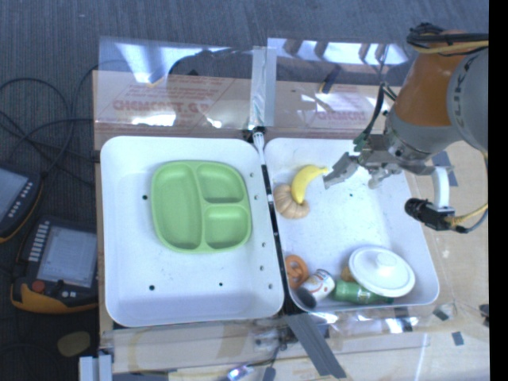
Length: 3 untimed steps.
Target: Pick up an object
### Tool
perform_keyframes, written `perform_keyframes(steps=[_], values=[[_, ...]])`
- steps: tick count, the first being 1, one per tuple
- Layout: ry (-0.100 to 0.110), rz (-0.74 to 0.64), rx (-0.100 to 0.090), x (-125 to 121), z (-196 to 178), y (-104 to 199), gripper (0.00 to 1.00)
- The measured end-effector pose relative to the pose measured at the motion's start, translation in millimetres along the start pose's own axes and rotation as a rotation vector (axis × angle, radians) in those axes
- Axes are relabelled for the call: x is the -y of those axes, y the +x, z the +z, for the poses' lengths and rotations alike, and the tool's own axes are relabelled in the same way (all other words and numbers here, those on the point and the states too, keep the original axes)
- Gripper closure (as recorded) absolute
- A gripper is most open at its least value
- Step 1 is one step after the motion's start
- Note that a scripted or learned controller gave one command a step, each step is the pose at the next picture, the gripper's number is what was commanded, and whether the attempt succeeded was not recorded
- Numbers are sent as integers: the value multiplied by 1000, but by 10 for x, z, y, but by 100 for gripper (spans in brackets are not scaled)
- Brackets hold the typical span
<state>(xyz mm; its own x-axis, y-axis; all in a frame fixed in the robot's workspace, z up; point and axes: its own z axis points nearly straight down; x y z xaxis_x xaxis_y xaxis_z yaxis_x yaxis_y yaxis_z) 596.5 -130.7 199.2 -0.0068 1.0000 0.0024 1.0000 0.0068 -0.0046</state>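
Dark grey carpet (pixel 198 6) under a wooden bench (pixel 182 105). Black cables (pixel 32 133) looping at left beside a handheld control pendant (pixel 55 264). Glare off clear plastic sheeting (pixel 317 54) along the far edge.

Bright, even overhead light; glare streaks on the clear panels (pixel 238 62) at 12 o'clock; soft shadows; slight overall blur.

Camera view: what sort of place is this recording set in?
Probably a robotics lab grasping bench: two white bins with toy items like a banana, and a handheld controller with cables on carpet.
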Motion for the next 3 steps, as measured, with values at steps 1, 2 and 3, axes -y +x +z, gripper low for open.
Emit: perform_keyframes(steps=[1,2,3], values=[[-1,-242,4,-644,860,134,0],[-11,-269,13,-759,1060,147,0],[-16,-272,16,-780,940,147,100]])
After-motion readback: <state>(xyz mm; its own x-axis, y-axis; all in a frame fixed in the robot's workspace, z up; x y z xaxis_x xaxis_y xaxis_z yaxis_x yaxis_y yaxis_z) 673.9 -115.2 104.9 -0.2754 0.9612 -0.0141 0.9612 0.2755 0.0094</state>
